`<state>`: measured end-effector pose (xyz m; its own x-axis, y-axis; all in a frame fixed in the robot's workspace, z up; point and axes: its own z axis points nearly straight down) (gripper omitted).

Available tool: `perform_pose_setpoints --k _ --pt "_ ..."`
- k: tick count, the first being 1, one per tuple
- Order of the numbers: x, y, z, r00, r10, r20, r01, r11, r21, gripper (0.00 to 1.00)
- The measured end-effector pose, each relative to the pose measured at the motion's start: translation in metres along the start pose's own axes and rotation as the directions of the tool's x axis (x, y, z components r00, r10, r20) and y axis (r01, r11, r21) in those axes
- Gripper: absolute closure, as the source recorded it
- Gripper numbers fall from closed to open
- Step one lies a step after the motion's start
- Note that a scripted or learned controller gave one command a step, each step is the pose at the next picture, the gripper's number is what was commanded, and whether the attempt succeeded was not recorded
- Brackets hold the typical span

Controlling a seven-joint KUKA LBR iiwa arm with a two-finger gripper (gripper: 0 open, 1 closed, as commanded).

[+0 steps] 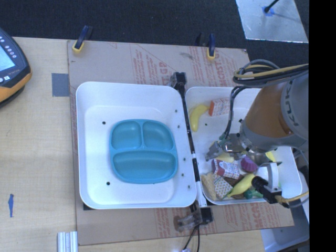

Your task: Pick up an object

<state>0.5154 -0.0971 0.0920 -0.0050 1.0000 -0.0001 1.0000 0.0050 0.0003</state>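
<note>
The two-finger gripper hangs low over the middle of the right-hand shallow white bin, below the arm's orange band and grey wrist housing. Its metal parts blend into the clutter beneath it, so I cannot tell how it is set or whether anything sits in it.

Just beneath and around the gripper lies a heap of small objects. A red-and-white printed packet lies directly under it, with a small purple rounded object touching the packet's right side. Below those a yellow banana-shaped toy lies at a slant, near the bin's front wall, with a brown patterned wrapper beside it on the left and a bit of green at its lower end. A small yellow piece peeks out to the right of the wrist.

Further back in the same bin, well apart from the heap, a second yellow curved toy rests against the left wall, and a small orange-red stick lies just beside it.

Black cables loop above the arm.

The left-hand white bin holds a blue plastic divided plate, lying flat near its centre. Both bins sit on a sheet of brown cardboard clamped to the wooden bench.
</note>
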Motion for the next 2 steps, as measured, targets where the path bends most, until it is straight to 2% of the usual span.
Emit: perform_pose_setpoints --k 1,2 --pt "-0.0132 -0.0403 -0.0003 1.000 0.003 0.000 -0.003 1.000 0.003 0.00" --pt "-0.0133 -0.0398 -0.0099 1.000 0.000 -0.001 0.000 1.000 0.005 1.00"
